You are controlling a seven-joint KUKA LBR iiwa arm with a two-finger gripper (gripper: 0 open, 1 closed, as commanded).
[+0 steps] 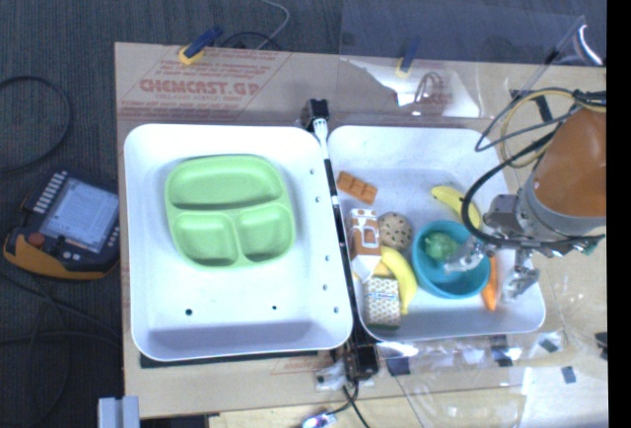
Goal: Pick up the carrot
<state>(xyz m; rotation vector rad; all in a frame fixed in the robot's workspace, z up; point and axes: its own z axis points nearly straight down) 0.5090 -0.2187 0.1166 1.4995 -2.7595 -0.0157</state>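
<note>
The carrot is a small orange piece lying on the floor of the right bin, near its front right corner and just right of the blue bowl. My gripper hangs directly over it, open. One finger reaches over the bowl's right rim, and the other stands to the right of the carrot. The carrot's upper end is hidden under the gripper, and I cannot tell whether the fingers touch it. The orange band of the arm rises to the right.
The blue bowl holds a green item. Also in the right bin are two bananas, a brown ball, an orange waffle piece and two small boxes. A green divided plate lies in the left bin.
</note>
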